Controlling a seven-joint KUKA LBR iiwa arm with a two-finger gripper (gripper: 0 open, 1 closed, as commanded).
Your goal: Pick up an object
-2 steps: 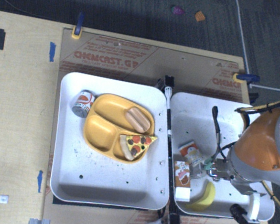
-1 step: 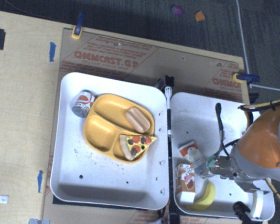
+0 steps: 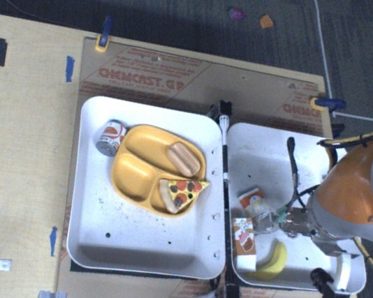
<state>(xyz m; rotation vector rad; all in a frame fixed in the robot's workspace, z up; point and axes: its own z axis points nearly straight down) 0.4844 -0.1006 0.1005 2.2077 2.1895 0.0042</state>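
The grey arm (image 3: pixel 360 191) reaches in from the right edge of the camera view, its orange band bulging over the far right side of the right bin (image 3: pixel 313 153), and the wrist bends down and leftward toward the middle of that bin. The gripper (image 3: pixel 275 220) sits low over the bin floor, pointing left, just beside a small carton (image 3: pixel 251 199) with an orange top that lies near the bin's left-centre; the tool's tip is blurred and partly masked by cables, so whether it is spread or pressed together cannot be told, and nothing is seen pinched in it. Just below and left of the gripper lies a second carton (image 3: pixel 245 241), longer, white with a brown and orange face, touching or almost touching a yellow banana (image 3: pixel 274 258) that curves beside it near the bin's front wall. The left bin (image 3: pixel 88 185) holds a yellow divided plate (image 3: pixel 136 172); on the plate rest a hot dog (image 3: pixel 185 157) in the upper right section and a pizza slice (image 3: pixel 180 193) in the lower right section. A small can (image 3: pixel 110 137) lies against the plate's upper left edge.
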